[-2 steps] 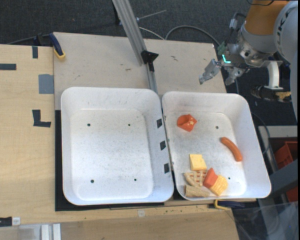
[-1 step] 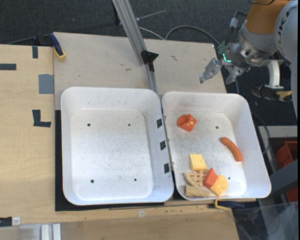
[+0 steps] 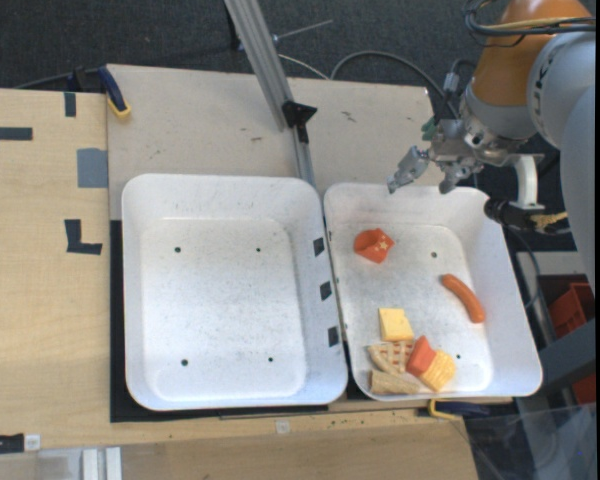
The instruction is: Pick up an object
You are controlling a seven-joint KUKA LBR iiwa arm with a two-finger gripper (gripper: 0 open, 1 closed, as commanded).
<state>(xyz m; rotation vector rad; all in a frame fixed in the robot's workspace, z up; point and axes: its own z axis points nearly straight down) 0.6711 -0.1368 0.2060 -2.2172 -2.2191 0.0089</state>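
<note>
Orange sausage (image 3: 463,297) lies in the right bin (image 3: 500,268), apart from the red pepper piece (image 3: 373,245); I see my pincer (image 3: 421,175) spread, holding nothing, above the bin's far rim.

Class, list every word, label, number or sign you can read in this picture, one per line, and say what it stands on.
None can be read.
The tape pieces on the bench are plain and bear no lettering.
The bins carry only dark dots, no text.
The toy foods show no labels.
The arm shows no mark clear enough to read.
</note>
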